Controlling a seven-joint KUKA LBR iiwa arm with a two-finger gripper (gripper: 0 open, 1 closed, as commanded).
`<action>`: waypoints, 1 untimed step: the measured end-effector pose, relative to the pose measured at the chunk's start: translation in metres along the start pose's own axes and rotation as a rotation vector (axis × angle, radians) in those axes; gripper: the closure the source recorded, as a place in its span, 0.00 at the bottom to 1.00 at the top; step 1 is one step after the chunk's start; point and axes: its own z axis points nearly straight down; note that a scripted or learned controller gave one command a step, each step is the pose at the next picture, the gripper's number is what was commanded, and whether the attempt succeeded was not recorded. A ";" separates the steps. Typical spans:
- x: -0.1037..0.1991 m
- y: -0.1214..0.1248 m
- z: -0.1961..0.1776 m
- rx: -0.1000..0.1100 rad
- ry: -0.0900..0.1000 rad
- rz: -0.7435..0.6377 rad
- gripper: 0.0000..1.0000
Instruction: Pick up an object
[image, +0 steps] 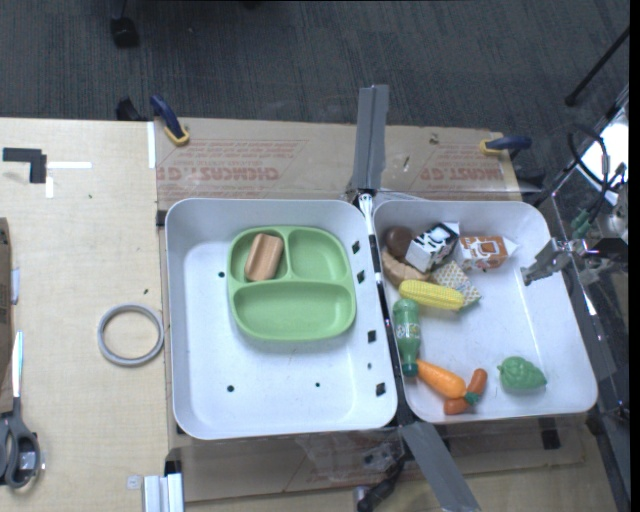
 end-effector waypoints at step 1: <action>0.039 -0.022 0.119 0.000 0.001 -0.025 0.00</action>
